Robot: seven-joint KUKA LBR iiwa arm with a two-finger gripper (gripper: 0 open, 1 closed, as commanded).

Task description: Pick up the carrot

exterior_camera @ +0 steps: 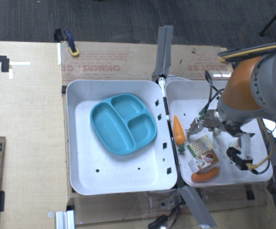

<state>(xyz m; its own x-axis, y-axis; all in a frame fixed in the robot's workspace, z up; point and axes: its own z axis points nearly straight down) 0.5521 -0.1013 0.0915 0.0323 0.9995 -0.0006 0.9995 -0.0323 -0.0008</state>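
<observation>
Camera view is showing the gripper (196, 126), jaws seemingly parted and grasping nothing, hovering at three o'clock of the carrot (178, 130); stiff, light, probably best gripped mid-body.

Blue plate (122, 123) — three compartments, lies in left bin (78, 142). Right of plate, in right bin (185, 97): printed packet (202, 148), sausage (205, 174) just below it. Clamp (71, 42) — beyond plate, on cardboard (119, 61).

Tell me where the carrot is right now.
The carrot lies in the right bin, against its left wall beside the divider. The hand is just to its right, and a small printed packet sits below it.
</observation>
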